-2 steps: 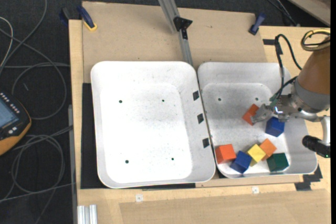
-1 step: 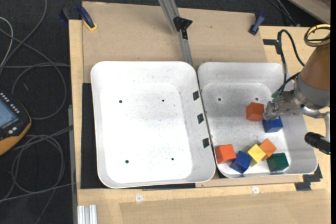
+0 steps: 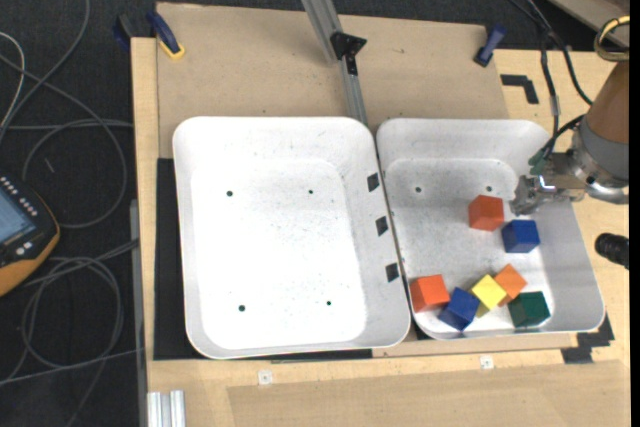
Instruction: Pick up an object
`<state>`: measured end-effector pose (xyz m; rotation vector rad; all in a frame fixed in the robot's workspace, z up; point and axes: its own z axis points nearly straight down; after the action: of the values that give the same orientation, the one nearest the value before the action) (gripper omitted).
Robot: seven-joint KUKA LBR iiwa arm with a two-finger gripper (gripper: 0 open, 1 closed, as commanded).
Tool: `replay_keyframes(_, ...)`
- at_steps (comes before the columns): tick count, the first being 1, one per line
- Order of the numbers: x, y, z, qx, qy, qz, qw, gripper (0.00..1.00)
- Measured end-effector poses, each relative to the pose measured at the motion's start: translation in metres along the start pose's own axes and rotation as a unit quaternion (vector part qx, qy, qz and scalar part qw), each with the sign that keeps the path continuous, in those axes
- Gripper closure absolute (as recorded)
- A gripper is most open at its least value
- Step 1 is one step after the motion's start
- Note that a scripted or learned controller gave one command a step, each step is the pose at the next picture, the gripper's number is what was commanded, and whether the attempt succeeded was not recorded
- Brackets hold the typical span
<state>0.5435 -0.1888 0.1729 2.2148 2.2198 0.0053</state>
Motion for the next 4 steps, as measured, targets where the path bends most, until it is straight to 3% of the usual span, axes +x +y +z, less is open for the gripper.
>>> replay_keyframes(2,0.003,0.002,-0.11,0.0,0.0,0.0,1.0,1.0)
replay_keyframes(4,0.123,0.003,-0.092,0.004,0.003,-0.002,1.0,1.0)
